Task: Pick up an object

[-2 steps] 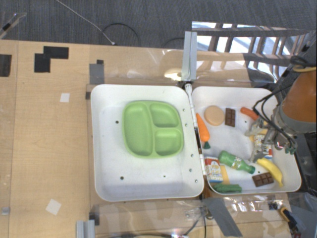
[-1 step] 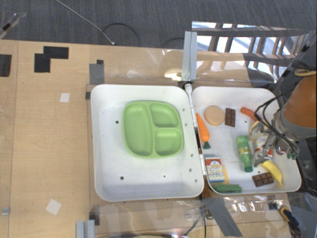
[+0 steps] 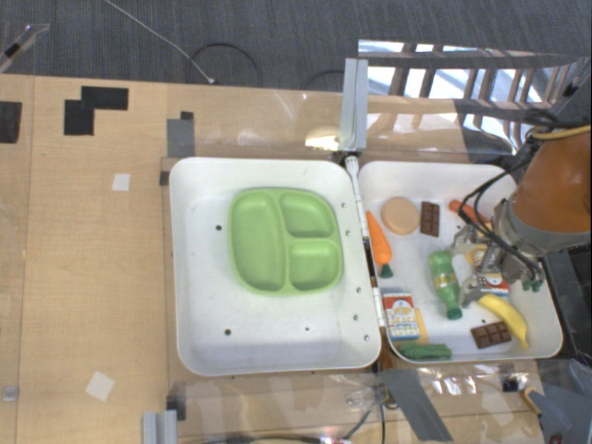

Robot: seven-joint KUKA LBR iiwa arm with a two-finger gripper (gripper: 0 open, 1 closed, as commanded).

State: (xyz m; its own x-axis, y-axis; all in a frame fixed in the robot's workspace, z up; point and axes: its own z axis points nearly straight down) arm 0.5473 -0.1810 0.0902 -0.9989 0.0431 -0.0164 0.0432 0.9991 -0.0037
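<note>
My gripper [image 3: 469, 268] hangs low over the right bin [image 3: 551, 340], its jaws standing open. Just left of it lies a green bottle [image 3: 444, 283], beside the fingers and not between them. A yellow banana [image 3: 507, 318] lies right in front of the gripper, with a brown chocolate piece [image 3: 490, 336] next to it. A small red and white item [image 3: 493, 285] is partly hidden under the gripper. Further left in the same bin are an orange carrot [image 3: 376, 240], a round tan cookie [image 3: 400, 215] and a dark chocolate bar [image 3: 429, 217].
A small carton [image 3: 401, 316] and a green pod [image 3: 424, 350] lie near the right bin's front left corner. The left bin [image 3: 199, 340] holds a green divided plate [image 3: 283, 240]. The arm's orange band [image 3: 555, 188] hangs over the right bin's right side.
</note>
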